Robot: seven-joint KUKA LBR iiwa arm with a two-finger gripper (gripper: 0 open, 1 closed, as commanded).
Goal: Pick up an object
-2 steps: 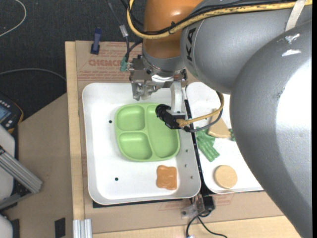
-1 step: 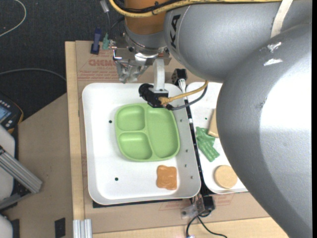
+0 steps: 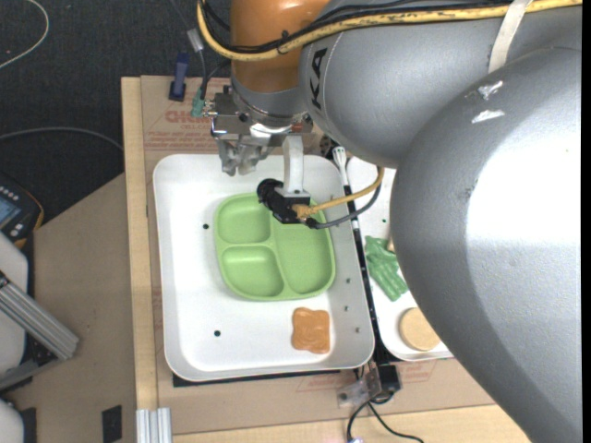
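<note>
End effector (image 3: 268, 169) hovers at the far rim of the green 3-compartment tray (image 3: 274, 247) in the left bin (image 3: 185, 275); finger state cannot be told. Tray likely light, stiff, slippery: grip its raised rim.

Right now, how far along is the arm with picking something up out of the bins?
Early. Nothing looks lifted: the green divided plate and the orange piece both lie flat in the left bin. In hand: the gripper hangs low over that bin's far end, just above the plate's far edge, with nothing visibly between its jaws. Left to do: close on an object and raise it.
</note>
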